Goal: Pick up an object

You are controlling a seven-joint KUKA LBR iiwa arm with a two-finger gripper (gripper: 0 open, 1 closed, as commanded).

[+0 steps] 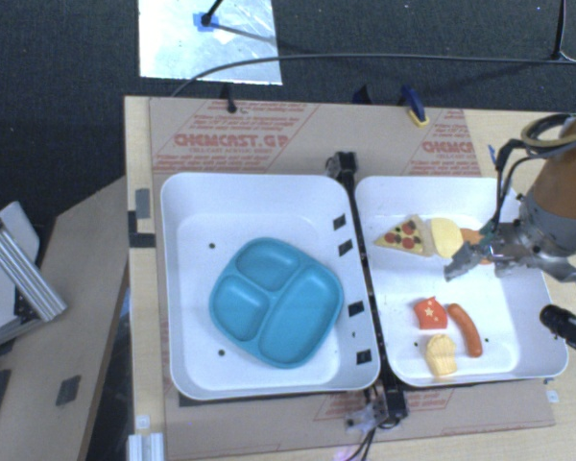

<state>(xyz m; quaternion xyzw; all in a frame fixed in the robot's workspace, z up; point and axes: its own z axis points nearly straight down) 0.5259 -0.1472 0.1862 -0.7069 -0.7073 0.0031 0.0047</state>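
Note:
The right bin [533, 353] holds several toy foods. A pizza slice [403, 236] and a pale yellow piece [445, 236] lie at its back. A small orange piece [471, 235] shows just right of the yellow one. Toward the front are a red block with a star [429, 312], a red sausage [464, 328] and a yellow corn-like piece [441, 354]. My gripper [464, 261] reaches in from the right and hangs low in the bin, just below the yellow and orange pieces and above the sausage. I see nothing held in it.
The left bin [192, 209] holds a blue divided plate [276, 300]. A black divider with clips [358, 257] runs between the bins. The arm's grey body with orange band [566, 195] covers the right bin's right side. Cables cross behind the bench.

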